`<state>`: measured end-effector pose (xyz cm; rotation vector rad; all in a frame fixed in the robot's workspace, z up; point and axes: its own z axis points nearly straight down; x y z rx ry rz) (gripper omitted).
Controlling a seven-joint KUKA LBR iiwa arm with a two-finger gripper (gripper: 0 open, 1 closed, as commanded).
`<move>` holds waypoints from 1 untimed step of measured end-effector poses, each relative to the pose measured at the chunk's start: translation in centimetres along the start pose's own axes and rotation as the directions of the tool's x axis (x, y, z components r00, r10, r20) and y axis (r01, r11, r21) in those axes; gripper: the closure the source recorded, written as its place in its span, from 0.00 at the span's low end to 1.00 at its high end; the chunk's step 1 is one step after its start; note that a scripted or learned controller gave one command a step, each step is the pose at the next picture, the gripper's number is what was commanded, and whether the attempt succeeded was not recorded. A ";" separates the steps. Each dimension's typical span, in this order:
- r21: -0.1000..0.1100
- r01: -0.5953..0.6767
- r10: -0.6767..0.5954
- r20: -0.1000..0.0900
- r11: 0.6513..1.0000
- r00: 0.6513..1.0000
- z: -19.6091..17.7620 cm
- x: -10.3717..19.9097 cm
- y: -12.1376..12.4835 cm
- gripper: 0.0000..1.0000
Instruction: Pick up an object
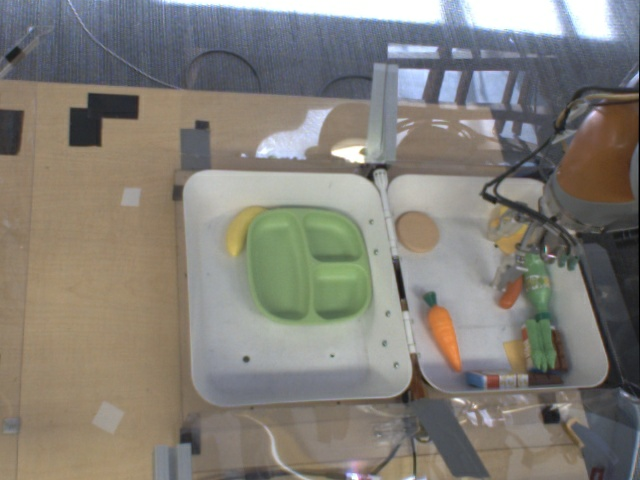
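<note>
- We see the grey arm with its orange band (600,153) reaching in from the right, over the upper right part of the right bin (455,193).
- Our pincer (528,258) hangs low above a cluster of small items near that bin's right wall; whether it is spread or pressed together we cannot tell, as cables and clutter blur it.
- Just beneath it lie a green bottle-like item (539,290) and a small orange-red piece (510,293); a yellow piece (510,236) sits a little above them.
- Nothing is visibly pinched.
- A toy carrot (444,334) lies in the lower middle of the right bin, and a tan round disc (417,232) rests near its upper left corner.
- The left bin (215,338) holds a green divided plate (306,265) with a banana (239,230) tucked against its upper left rim.
- Both bins sit side by side on the wooden tabletop (90,298).
</note>
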<state>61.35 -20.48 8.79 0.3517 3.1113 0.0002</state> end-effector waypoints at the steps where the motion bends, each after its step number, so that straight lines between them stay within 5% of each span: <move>1: 0.000 0.004 -0.004 0.018 1.000 1.000 -1.6 -0.5 0.2 1.00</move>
